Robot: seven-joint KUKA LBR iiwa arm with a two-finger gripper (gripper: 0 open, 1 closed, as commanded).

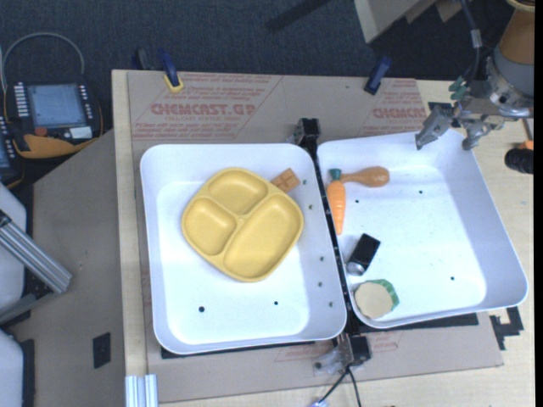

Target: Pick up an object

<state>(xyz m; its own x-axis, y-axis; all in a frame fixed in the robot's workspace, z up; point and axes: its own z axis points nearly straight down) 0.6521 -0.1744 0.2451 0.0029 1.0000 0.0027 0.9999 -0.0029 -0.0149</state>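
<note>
Camera view: two white bins sit side by side on the tabletop [254, 108], which is covered with brown cardboard. The left bin [170, 295] holds one yellow divided plate [243, 223] and one small brown block [285, 180], which touches the plate's upper right rim. The right bin [475, 253] holds four things, all crowded along its left side: one orange carrot [337, 204] lying lengthwise by the dividing wall, one tan pear-shaped piece [366, 176] just beside the carrot's top, one small black block [364, 252] lower down, and one pale round slice with a green edge [375, 298] in the near left corner. The rest of that bin's floor is bare white.

The gripper [448, 136] hangs above the far right corner of the right bin, its two fingers spread apart with nothing between them. It is well apart from all four things. Two blue clamps [172, 72] pin the cardboard at the far edge, and one handheld control panel [53, 108] lies off the tabletop at the left.
</note>
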